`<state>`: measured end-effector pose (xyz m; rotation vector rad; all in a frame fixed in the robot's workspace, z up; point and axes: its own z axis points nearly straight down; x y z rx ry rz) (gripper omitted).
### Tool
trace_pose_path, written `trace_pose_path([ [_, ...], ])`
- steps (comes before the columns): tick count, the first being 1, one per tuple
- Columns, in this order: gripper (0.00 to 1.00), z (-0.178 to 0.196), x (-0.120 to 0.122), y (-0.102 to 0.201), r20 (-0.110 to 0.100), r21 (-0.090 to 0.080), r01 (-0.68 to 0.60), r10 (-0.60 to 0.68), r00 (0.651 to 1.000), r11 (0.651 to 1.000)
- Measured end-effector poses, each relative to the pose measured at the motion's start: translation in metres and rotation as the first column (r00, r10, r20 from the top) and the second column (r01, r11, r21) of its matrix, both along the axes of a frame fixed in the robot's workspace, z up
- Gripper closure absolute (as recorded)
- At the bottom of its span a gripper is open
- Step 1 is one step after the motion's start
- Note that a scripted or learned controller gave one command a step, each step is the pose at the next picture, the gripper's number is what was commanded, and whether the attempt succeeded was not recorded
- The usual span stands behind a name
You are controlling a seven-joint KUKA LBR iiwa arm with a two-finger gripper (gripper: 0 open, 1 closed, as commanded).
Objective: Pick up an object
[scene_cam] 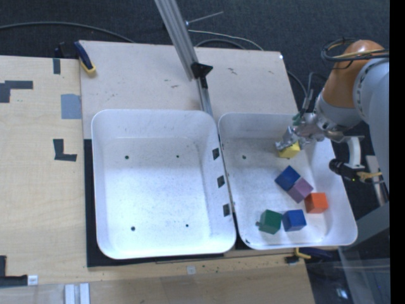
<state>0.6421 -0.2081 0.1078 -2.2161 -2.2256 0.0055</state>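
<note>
We log the gripper (292,139) low over the right-hand bin (335,238), near that bin's far end, with the arm (354,87) reaching in from the right. A yellow block (290,149) sits right at the fingertips, on their near side and touching or almost touching them. We cannot tell from this slanted view whether the block is between the fingers or merely beside and below them, so we do not record a grasp. How far apart the fingers stand is also not resolvable here; we cannot tell.

Other candidates lie further toward the near end of the bin from the gripper: a dark blue block (288,177) and a purple block (301,188) touching each other, an orange block (316,202) just beyond the purple one, then a lighter blue block (294,220) and a green block (270,221) side by side near the front wall.

Our judgement: the step in hand is the grasp attempt on the yellow block, at or just around closure. The next move calls for a confirmed closure on the block, then a straight lift; the block rising with the fingers would be the check. A slip at the block's edge is the likely failure.
</note>
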Motion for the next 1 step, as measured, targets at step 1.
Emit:
trace_pose_path([
  [1,1.0,-0.0116,-0.0142,0.0822,0.011,-0.001,-0.002,0.002,1.0,1.0],
])
